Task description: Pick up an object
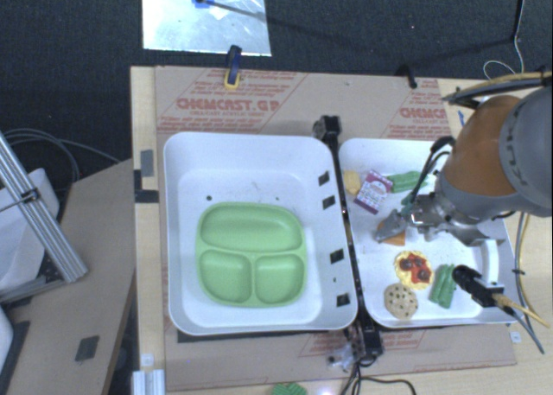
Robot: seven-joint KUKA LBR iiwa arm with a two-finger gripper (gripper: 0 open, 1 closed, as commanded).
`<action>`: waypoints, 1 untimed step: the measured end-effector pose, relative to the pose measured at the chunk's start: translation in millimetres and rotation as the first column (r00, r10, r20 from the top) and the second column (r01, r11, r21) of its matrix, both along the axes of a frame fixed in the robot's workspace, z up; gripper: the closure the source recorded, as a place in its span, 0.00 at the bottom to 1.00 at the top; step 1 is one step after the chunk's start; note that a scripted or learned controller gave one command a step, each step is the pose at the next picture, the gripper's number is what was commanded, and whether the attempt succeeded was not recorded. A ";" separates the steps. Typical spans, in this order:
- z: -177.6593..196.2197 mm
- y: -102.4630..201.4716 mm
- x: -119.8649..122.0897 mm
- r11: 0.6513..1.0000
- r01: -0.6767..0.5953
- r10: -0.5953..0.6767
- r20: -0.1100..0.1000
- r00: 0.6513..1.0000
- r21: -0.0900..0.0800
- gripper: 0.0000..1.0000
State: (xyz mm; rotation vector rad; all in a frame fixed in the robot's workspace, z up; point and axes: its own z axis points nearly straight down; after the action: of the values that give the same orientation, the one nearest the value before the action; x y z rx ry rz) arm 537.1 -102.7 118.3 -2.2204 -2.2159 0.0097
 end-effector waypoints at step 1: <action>109.2 -25.3 -51.4 1.000 0.001 -0.001 0.015 1.000 -0.001 0.00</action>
State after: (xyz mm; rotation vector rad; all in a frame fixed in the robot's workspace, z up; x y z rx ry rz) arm 485.7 -128.0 227.6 -2.2294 -2.2235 -0.0055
